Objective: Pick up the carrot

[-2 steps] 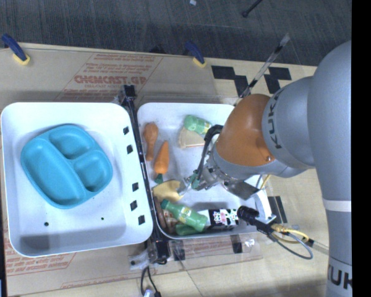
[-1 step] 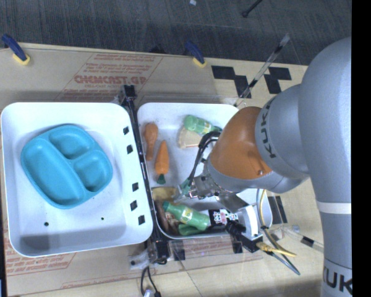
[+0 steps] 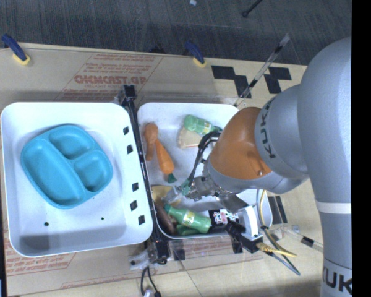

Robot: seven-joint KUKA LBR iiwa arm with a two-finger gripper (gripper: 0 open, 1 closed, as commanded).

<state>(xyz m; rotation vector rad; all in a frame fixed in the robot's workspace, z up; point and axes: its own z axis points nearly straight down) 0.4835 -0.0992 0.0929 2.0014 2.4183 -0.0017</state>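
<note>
Partly, the arm (image 3: pixel 260 150) hides bin (image 3: pixel 173 113) items beside the carrot (image 3: pixel 164 158).

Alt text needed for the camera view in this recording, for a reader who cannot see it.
An orange carrot lies in the right white bin, near its left wall, with the grey-and-orange arm reaching over that bin from the right. A green bottle lies at the bin's near end; the left bin holds a blue divided plate.
</note>
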